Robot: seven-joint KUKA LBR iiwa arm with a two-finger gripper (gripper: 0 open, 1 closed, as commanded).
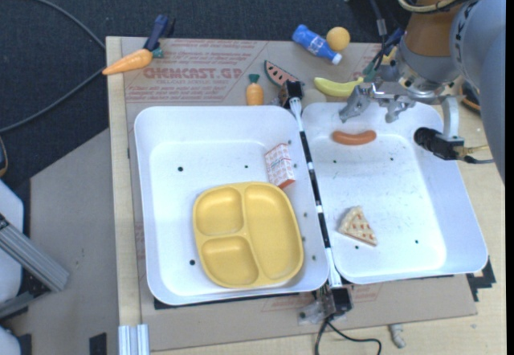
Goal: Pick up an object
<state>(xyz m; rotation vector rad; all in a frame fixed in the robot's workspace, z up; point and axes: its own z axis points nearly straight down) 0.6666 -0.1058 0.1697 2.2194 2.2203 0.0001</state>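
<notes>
The sausage (pixel 354 136) lies in the right bin (pixel 434 209), just below the pincer (pixel 373 104), which hangs spread wide with nothing between its fingers. Nothing is lifted yet; lowering, closing and raising all remain, I'd say.

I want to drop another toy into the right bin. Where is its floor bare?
In the right white bin, bare floor lies between the orange sausage and the tan waffle wedge, and along its right side. It is crowded at the far edge, where the gripper hangs beside the yellow banana.
</notes>
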